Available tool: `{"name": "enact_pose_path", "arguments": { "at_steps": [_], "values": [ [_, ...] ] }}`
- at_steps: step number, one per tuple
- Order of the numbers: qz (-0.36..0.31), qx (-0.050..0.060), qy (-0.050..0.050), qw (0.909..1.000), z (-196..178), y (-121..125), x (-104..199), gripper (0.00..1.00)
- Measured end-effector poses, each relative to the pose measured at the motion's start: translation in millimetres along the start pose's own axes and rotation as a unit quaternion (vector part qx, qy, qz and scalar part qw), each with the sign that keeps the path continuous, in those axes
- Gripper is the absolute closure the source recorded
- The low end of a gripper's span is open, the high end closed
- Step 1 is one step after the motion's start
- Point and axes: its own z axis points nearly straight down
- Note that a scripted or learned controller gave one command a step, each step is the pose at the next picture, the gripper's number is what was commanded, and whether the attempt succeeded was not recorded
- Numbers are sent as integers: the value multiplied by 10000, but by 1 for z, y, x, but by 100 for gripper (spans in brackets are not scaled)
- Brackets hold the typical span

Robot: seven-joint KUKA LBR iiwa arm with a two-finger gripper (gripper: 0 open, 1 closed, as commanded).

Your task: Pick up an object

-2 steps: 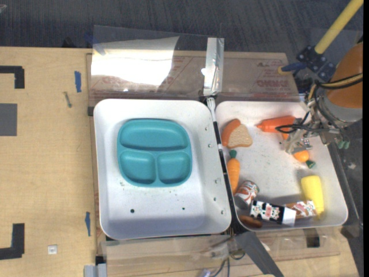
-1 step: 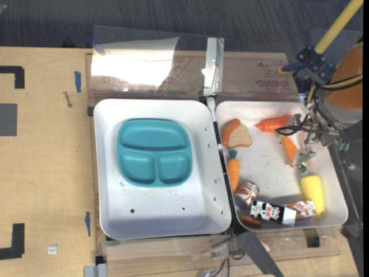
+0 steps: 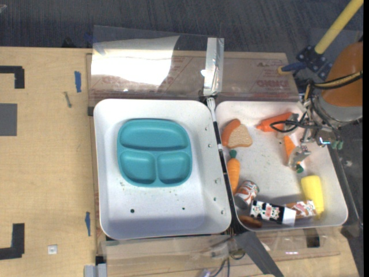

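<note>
My gripper (image 3: 298, 157) hangs low over the right part of the right bin (image 3: 340, 212), reaching in from the right under the orange wrist band (image 3: 346, 77). A small orange carrot piece (image 3: 287, 145) lies right against its left side; whether it is gripped is not visible. Just below the gripper lies a yellow corn-like piece (image 3: 312, 191). Another orange piece (image 3: 274, 123) rests near the bin's far wall. Further left are a bread slice (image 3: 241, 137), a carrot (image 3: 233, 172), a small can (image 3: 247, 191) and a black-and-white bottle (image 3: 271, 212) along the front wall.
The left bin (image 3: 109, 212) holds a teal divided plate (image 3: 154, 152). A clear plastic sheet (image 3: 135, 68) and a metal strip (image 3: 212, 65) stand behind the bins. A yellow pole (image 3: 341, 19) slants at the top right. Bare bin floor shows around (image 3: 265, 166).
</note>
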Motion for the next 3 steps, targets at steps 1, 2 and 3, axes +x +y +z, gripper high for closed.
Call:
{"name": "enact_pose_path", "arguments": {
  "at_steps": [1,2,3],
  "values": [
    [12,33,-163,9999,-14,0,-7,100],
    [20,3,-15,10000,-7,-1,0,0],
    [391,-13,17,9992,-1,1,-1,0]
  ]
}}
